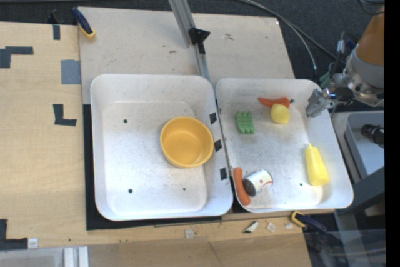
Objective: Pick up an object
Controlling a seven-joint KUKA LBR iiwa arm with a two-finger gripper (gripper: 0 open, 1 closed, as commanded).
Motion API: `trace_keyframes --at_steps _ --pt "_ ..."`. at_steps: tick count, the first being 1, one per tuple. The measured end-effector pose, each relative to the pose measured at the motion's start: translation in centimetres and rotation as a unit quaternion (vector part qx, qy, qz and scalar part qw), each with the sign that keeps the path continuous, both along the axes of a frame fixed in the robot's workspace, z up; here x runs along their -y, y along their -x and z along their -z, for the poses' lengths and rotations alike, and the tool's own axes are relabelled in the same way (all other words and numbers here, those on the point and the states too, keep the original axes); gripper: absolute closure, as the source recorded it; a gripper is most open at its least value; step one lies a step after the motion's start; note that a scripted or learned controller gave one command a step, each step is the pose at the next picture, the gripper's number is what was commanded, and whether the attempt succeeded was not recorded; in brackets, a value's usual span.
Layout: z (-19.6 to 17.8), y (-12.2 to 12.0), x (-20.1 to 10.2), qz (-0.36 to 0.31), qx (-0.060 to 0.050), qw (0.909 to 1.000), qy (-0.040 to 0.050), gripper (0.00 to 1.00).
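Approach step: the hand hovers at the right bin's upper-right rim, grip state untellable; it must next descend onto the yellow lemon.

The arm is showing as a rounded grey body with a broad orange band wrapping its upper section, the orange shading into a pale grey collar just beneath. Below that collar a darker, blockier wrist section is carrying small fittings, among them a few green and blue flecks that are looking like connectors or wire ends, too small to make out. Thin dark cables are looping up beside the orange band and trailing off behind it. The tool is sticking out from the wrist as a short metallic grey piece with a dull sheen, its tip appearing blurred and narrow.
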State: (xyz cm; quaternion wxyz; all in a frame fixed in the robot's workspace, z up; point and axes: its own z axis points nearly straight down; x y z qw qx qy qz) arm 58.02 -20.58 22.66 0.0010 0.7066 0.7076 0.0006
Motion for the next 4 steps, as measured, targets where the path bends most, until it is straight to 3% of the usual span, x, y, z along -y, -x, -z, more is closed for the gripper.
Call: trace_keyframes --at_steps 3,4 --pt "-1.8 -2.4 -17.6 -0.002 -0.002 1.0 -0.0008 1.0" --pt "-1.6 -3.4 -22.0 -0.002 -0.003 1.0 -0.0008 1.0"
